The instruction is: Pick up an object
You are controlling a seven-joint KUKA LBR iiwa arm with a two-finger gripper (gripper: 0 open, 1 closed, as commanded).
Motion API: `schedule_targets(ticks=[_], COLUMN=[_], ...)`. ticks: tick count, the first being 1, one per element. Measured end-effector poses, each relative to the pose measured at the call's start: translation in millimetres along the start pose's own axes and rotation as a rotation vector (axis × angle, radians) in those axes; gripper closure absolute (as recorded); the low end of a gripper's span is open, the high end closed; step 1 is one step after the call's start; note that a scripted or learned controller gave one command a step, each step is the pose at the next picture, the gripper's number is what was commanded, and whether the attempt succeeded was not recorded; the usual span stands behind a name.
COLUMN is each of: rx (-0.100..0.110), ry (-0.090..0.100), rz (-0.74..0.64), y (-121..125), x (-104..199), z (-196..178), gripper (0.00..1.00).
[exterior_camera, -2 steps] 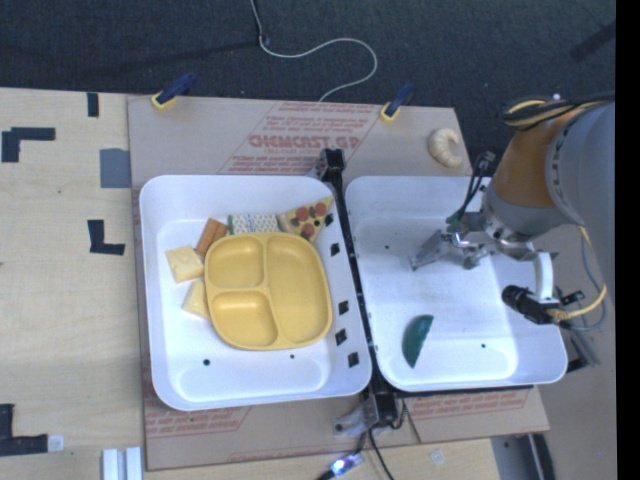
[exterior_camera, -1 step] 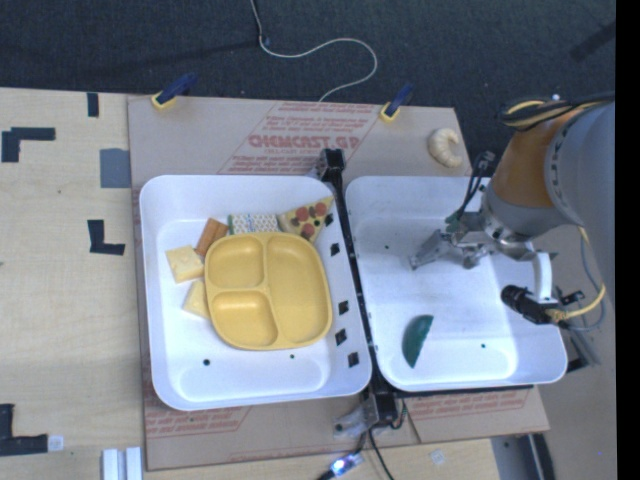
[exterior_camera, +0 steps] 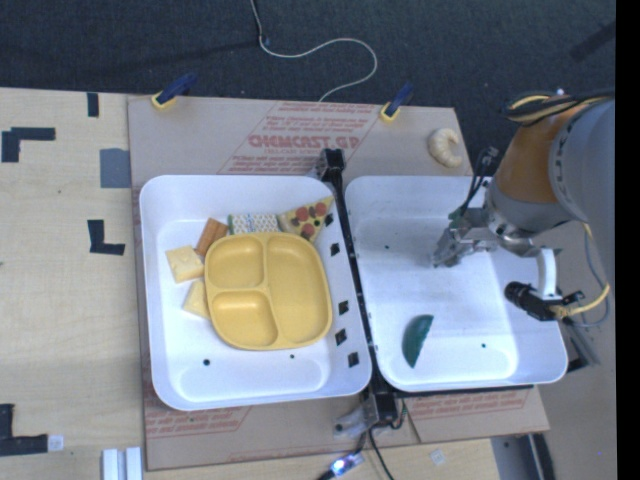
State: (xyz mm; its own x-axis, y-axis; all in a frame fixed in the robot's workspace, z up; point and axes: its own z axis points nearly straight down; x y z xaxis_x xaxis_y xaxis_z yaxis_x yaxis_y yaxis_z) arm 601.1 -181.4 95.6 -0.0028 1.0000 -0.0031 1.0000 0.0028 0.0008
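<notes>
Green leaf-shaped piece (exterior_camera: pixel 417 338) lies on the floor of the right bin (exterior_camera: pixel 395 298), below and a little left of your claw (exterior_camera: pixel 447 253), well apart from it. Your claw hangs low over that bin's upper middle, with nothing visible between its tips; whether it is open or closed can't be told from this angle. Far to the claw's left, the left bin (exterior_camera: pixel 170 358) holds a yellow divided plate (exterior_camera: pixel 268 290) with crackers (exterior_camera: pixel 186 264) and small food pieces (exterior_camera: pixel 308 215) around its upper-left edge.
</notes>
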Motion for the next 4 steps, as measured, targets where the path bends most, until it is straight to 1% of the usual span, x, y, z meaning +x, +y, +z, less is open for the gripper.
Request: schedule_targets(ticks=[2, 3, 4], rx=[-0.003, 0.0, 0.002], ry=[0.001, 0.003, 0.004], rz=[0.001, 0.001, -0.004], y=[0, 1, 18], x=[-19, -18, 37], z=[-109, -130, -119], gripper=[1.0, 1.0, 1.0])
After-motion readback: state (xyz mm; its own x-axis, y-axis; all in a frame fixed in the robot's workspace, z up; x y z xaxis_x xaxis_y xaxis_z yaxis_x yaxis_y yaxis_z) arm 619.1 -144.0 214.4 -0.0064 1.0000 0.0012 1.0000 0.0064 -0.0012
